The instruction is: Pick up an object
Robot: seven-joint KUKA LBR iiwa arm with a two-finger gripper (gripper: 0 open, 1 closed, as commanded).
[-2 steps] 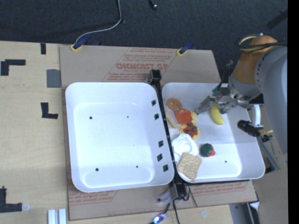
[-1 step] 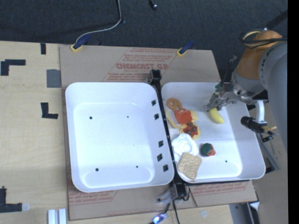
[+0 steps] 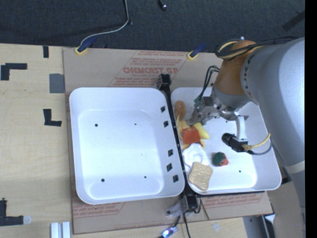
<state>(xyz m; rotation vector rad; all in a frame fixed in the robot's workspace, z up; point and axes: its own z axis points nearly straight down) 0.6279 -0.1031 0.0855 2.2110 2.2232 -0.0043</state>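
My gripper reaches down into the right bin, at its left side just above a cluster of small objects. A yellow piece and an orange-red piece lie right below the fingertips. A tan oval item sits near the bin's dividing wall. Further forward rest a white round object, a tan slice of toast, and a green-and-red item. Nothing shows clearly between the fingers.
The left bin stands beside the right one, with black clips along the shared edge. A black cable with a yellow lead crosses the right bin. The arm's grey body covers the right side.
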